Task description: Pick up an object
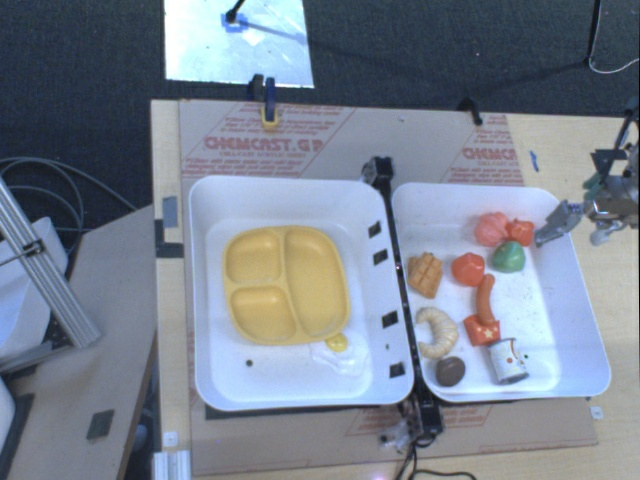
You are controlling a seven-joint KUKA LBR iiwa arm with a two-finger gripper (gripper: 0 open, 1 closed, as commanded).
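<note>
The gripper (556,225) reaches in from the right edge, low and slanted, its tip pointing down and left. Behind it, grey wrist hardware (612,193) shows at the frame edge, seemingly cut off by it.

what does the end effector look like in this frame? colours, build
Little of it shows, at the view's right edge: the gripper is bare grey metal, a slim finger slanting down-left over the right bin. Behind it sits a cluster of silvery-grey hardware with a small teal-green spot. No markings are legible.
</note>
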